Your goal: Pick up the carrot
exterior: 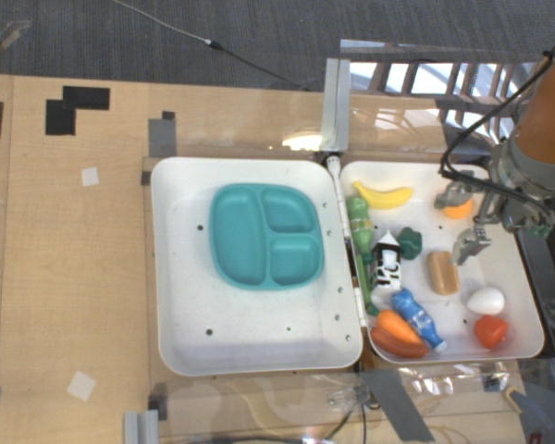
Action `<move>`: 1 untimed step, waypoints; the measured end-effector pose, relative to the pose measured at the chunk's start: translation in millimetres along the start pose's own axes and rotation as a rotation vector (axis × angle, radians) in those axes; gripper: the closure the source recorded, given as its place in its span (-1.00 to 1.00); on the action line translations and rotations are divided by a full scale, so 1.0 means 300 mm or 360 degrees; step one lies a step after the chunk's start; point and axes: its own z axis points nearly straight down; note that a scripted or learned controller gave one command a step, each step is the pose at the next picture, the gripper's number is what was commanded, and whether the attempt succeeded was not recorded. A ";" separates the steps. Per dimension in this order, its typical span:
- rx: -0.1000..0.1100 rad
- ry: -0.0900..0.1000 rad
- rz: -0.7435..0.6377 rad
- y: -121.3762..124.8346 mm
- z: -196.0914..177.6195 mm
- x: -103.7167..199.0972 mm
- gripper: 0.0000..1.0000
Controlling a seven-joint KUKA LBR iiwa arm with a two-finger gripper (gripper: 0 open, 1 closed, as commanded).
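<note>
Wooden counter (pixel 74 276), two white bins, grey carpet behind.
Carrot (pixel 392 327) lies at the right bin's (pixel 523 289) near-left corner, under a blue bottle (pixel 416 316); hand (pixel 472 220) hovers well apart, open, holding nothing.

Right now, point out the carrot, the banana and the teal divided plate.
carrot (pixel 392 323): camera view, on its orange body.
banana (pixel 383 195): camera view, mid-curve.
teal divided plate (pixel 237 234): camera view, large left compartment.

The pincer (pixel 469 222) hangs over the right bin (pixel 518 289). Just below it lies the bread roll (pixel 442 273), with the egg (pixel 486 300) further down. Well to its lower left, the carrot (pixel 394 326) rests against the bottle (pixel 416 318). Far left, the divided plate (pixel 264 235) sits in the left bin (pixel 180 322).
</note>
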 end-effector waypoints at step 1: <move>0.0004 -0.0012 0.0168 -0.165 0.428 -0.061 -1.00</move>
